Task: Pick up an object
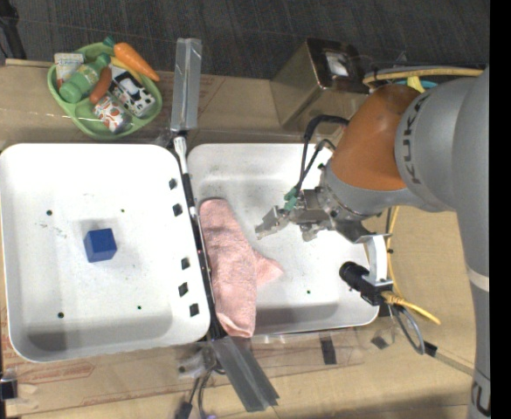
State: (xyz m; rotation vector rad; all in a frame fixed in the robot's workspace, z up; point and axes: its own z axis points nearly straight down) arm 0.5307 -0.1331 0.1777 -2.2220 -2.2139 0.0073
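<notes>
- The left bin (28, 234) holds a blue cube (100, 244) with bare white floor all round it, well clear of every wall.
- In the right bin (238, 160) a pink cloth (231, 269) lies along the left wall; the middle floor is open.
- The gripper (277, 220) hangs low over the right bin's centre; whether it is released or clenched I cannot tell, and nothing shows in it.
- The cloth lies just left of the gripper and below it in view; the cube is well apart, across the divider (191, 234).
- A green bowl (72, 116) of toy food sits beyond the left bin.
</notes>
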